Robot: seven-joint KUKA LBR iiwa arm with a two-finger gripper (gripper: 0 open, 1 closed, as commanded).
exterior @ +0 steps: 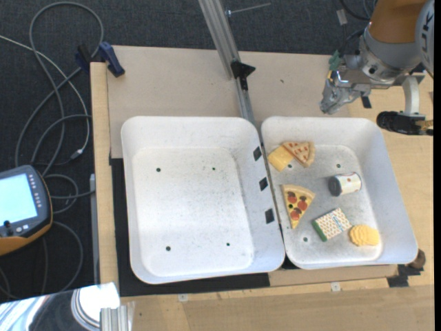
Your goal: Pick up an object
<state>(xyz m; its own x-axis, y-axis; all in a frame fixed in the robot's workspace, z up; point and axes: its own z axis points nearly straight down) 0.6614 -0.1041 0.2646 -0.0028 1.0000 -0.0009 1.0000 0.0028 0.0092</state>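
My gripper (pixel 335 96) hangs over the bench just behind the right bin's (pixel 393 167) far rim, with nothing seen between its fingers. Inside that bin lie a yellow cheese wedge (pixel 279 158) touching a pizza slice (pixel 299 152), a second pizza slice (pixel 297 204), a small grey and white cylinder (pixel 344 183), a green and white patterned block (pixel 331 224) and a round yellow cookie (pixel 364 236). All of them lie in front of the gripper and apart from it.
The left bin (pixel 189 198) sits beside the right one. A slanted metal pole (pixel 222 36) rises behind the gap between the bins. A blue clamp (pixel 110 57) grips the bench's far left corner. Cables and a handheld pendant (pixel 21 209) lie at the left.
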